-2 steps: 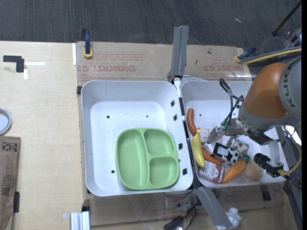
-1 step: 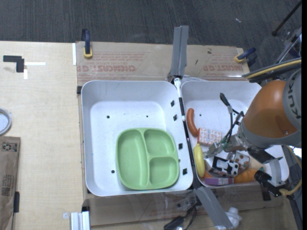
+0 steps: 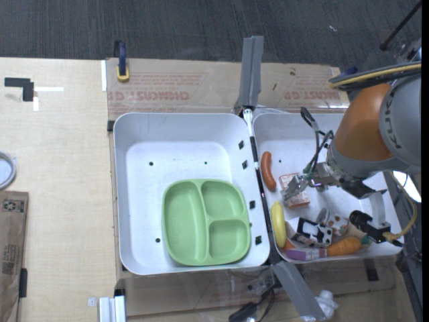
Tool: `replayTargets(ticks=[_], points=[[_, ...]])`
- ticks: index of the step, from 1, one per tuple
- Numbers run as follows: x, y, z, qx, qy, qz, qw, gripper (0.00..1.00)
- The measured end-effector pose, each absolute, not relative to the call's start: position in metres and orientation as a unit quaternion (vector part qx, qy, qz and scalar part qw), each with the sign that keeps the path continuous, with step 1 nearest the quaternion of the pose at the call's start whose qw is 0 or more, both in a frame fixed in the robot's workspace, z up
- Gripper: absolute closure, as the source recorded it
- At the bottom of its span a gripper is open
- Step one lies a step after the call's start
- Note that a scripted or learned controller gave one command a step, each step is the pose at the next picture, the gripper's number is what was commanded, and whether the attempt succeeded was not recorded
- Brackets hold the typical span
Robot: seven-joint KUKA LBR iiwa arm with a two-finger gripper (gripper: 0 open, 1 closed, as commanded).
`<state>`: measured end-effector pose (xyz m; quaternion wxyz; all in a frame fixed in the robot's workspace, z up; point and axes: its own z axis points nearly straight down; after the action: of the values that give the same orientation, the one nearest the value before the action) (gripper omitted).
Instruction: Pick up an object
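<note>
- Camera view: the gripper (image 3: 295, 189) sits low in the right bin (image 3: 288, 129), centre-right of the frame, directly over a small red-and-white carton (image 3: 295, 182). Whether it is released or clenched on anything cannot be told; arm and clutter hide the tips.
- The carton, the likeliest thing to be picked, lies near the middle of the right bin, just right of the hot dog (image 3: 267, 170) and above the banana (image 3: 278, 224).
- Judged by looks, the carton is light, stiff-sided thin card, easily crushed; a grip across its narrow faces, with modest force, should suit it.
- The hot dog and banana look like smooth toy pieces, light and rounded, liable to roll or slip; they are best pinched across the middle.
- The carrot (image 3: 344, 247), at the bin's lower edge, tapers, so its thick end offers the surer hold.
- The left bin (image 3: 134, 180) holds a green divided plate (image 3: 207, 221), broad and flat, awkward for two fingers except at its rim.
</note>
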<state>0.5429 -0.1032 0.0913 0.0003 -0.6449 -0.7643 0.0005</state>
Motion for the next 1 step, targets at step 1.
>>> replayTargets(ticks=[1], points=[[0.5424,-0.1047,0.0996,-0.646,-0.763,0.0012,0.001,1.0]])
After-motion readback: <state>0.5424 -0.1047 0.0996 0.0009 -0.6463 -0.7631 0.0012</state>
